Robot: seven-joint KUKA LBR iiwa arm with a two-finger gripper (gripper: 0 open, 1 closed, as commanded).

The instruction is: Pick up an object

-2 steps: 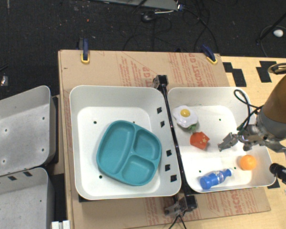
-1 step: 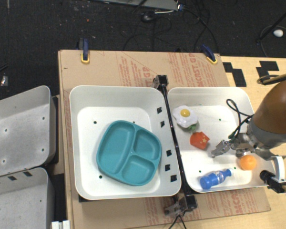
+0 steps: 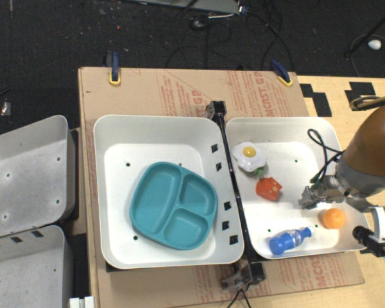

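blue bottle [image 3: 288,240], orange ball [image 3: 333,218], maybe tomato [image 3: 269,188] in right bin [image 3: 289,136].

You see two white bins: left bin [image 3: 109,172], right bin [image 3: 289,133]. Left bin: one teal divided plate [image 3: 174,205]. Right bin: four small things, namely one fried-egg toy [image 3: 249,156], one red toy [image 3: 269,188], one orange ball [image 3: 333,218], one blue bottle [image 3: 288,240]. You count one arm [image 3: 372,153], one claw [image 3: 313,196]. Two blue-yellow clamps: one [image 3: 114,69], other [image 3: 281,71].
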